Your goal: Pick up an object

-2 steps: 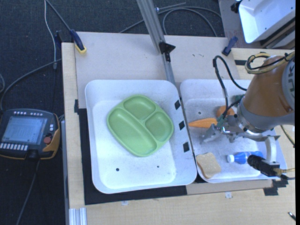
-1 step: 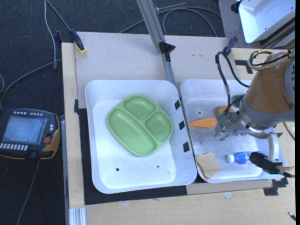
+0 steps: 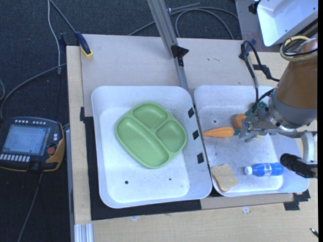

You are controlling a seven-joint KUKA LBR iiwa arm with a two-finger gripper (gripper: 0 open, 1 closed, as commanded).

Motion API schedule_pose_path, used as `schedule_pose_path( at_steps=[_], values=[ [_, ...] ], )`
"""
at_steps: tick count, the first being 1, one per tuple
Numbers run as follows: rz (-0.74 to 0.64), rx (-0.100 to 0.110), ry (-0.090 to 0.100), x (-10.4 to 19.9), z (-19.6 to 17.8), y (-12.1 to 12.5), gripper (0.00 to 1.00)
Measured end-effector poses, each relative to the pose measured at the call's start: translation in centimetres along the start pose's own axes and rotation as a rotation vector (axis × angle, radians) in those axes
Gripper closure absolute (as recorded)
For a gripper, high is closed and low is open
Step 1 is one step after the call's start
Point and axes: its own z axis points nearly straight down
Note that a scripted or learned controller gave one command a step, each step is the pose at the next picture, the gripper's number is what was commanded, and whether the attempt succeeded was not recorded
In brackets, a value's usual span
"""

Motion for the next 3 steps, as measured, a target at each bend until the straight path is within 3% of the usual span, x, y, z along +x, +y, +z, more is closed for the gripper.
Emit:
schedule_pose_path(
  at_steps=[1,2,3],
  values=[
    [-0.001,-0.002,0.0,0.1,-6.4,0.5,1.0],
    [0.0,0.005,0.001,0.1,-6.5,0.5,1.0],
    [-0.004,0.004,0.002,5.2,-6.4,2.9,1.0]
  ],
)
